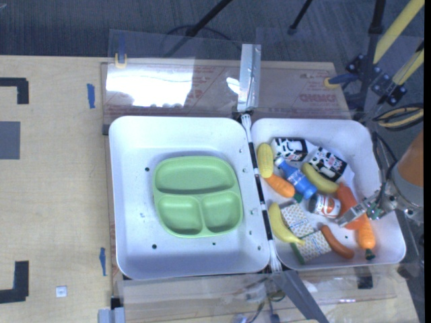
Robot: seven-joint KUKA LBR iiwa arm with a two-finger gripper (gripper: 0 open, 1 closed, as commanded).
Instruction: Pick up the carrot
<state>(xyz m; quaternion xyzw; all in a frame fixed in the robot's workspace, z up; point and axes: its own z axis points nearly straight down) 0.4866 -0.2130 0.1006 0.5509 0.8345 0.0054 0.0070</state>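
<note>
bins [128, 180]: smooth white plastic, slightly glossy
tray [197, 195]: matt green plastic
bench [50, 180]: pale wood, matt
carrot [364, 234]: smooth orange plastic
can [328, 206]: shiny metal
screen [175, 79]: clear glossy plastic

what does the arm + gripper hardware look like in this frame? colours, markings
The arm enters at the right edge: grey body with an orange band above the wrist. The gripper is small, metallic silver-grey, with a bit of green near its tip. No legible markings, and cables on it are too small to make out.

two white bins [128, 180], one green tray [199, 195], three bananas [265, 160]
</note>
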